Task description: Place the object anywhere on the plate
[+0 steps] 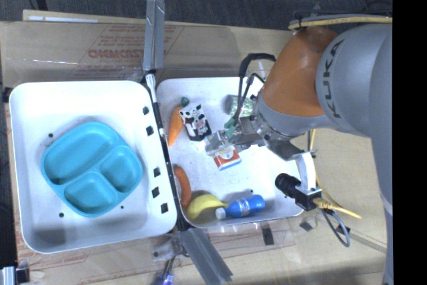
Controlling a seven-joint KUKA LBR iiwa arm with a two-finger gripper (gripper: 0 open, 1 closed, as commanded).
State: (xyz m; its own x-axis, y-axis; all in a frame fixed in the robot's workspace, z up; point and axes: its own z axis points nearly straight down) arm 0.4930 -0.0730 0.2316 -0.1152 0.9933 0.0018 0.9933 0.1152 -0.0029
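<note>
1. Two shallow white bins sat side by side on the bench: the left bin [27, 143] and the right bin [200, 87].
2. A blue plate [90, 170] with three compartments lay in the left bin, taken here as the landmark.
3. Everything else lay in the right bin, well apart from the plate and across the divide between the bins.
4. Nearest the plate on that side, an orange carrot [174, 125] leaned along the bin's left wall, and a second orange piece [182, 185] lay lower along the same wall.
5. A small black-and-white cow toy [194, 121] stood just beside the carrot, on the side away from the plate.
6. A yellow banana [202, 205] and a blue bottle [243, 205] with a white cap lay touching along the near wall, farther from the plate than the second orange piece.
7. A small red-and-white box [227, 159] lay toward the middle of the right bin.
8. The gripper [230, 135] hung just above that box, beyond the cow toy as seen from the plate.
9. Whether the claw was apart or together could not be told; the arm's grey and orange body covered much of it.
</note>
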